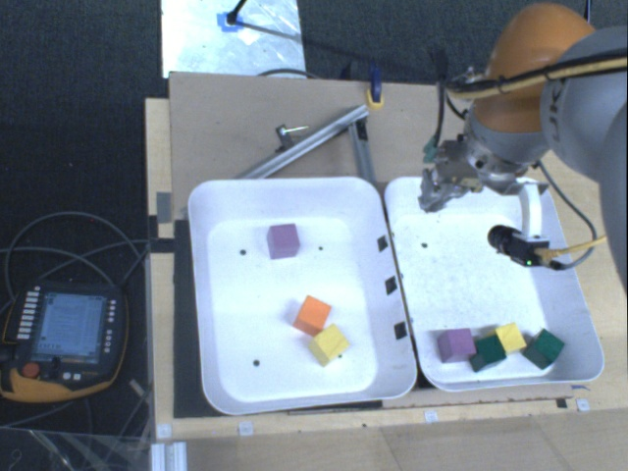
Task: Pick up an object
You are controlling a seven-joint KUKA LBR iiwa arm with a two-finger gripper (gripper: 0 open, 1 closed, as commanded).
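The left bin (pixel 211 263) holds a purple cube (pixel 283 240) near its back, with an orange cube (pixel 312 314) and a yellow cube (pixel 330 343) touching nearer the front. Along the front wall of the right bin (pixel 579 307) sit a purple cube (pixel 455 343), a dark green cube (pixel 486 351), a yellow cube (pixel 509 338) and another dark green cube (pixel 543 347). My gripper (pixel 434 196) hangs over the right bin's back left corner, far from all the cubes, with no cube seen at it.
A metal rod (pixel 309 140) lies slanted on the board behind the left bin. A black sensor with cables (pixel 510 241) juts from the wrist over the right bin. A teach pendant (pixel 61 340) lies on the floor at left. A foil sheet (pixel 231 23) lies at the back.
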